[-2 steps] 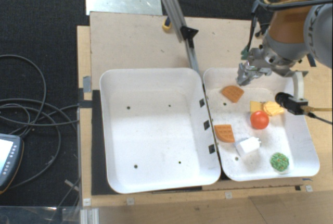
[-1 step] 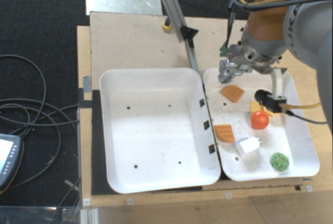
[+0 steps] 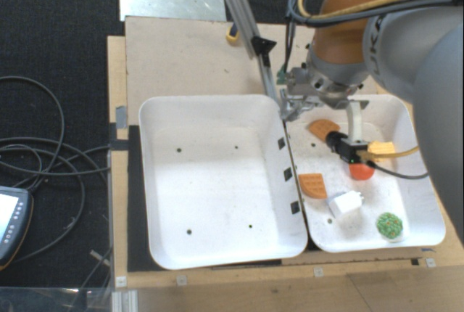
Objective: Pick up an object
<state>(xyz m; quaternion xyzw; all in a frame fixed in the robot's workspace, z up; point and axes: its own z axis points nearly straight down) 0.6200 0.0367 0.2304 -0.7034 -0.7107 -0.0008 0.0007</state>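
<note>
Jaws low at the right-hand bin's (image 3: 360,231) far left corner — released or clenched, no telling.

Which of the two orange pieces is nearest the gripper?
The smooth orange oval at the far end, beside the gripper; the waffle-textured square sits by the white block.

Bright, even overhead light; white bins (image 3: 217,180) nearly wash out, shadows stay soft, the near arm (image 3: 428,49) blurs.
</note>
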